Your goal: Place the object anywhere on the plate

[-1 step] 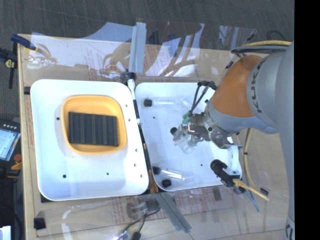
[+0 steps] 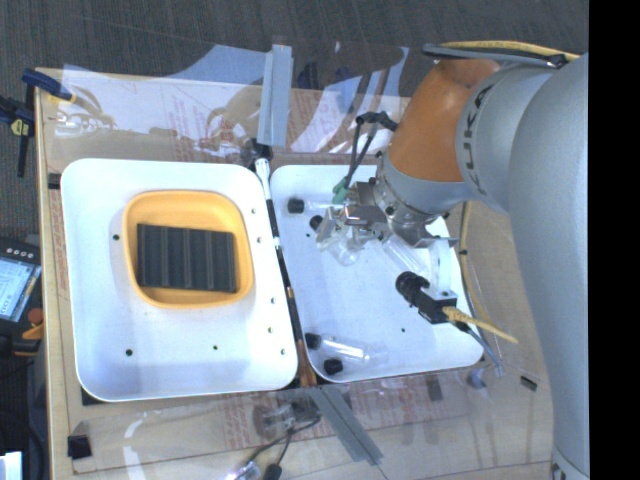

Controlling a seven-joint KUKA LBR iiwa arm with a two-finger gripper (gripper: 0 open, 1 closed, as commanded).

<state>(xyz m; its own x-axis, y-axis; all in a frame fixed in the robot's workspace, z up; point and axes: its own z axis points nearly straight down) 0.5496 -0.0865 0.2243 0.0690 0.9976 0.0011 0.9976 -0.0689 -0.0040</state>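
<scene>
You see the clear object [image 2: 347,349] lying in the right bin [image 2: 372,308], near its 6 o'clock rim. It is slim, glassy and rod-like, with its long axis running roughly 9 to 3 o'clock. The plate [image 2: 185,205], a yellow rounded rectangle with a dark ribbed centre, sits in the left bin [image 2: 90,328], well apart. The arm's [image 2: 500,148] jaws hang over the right bin's 12 o'clock half; you cannot tell whether they are wide or narrow
</scene>
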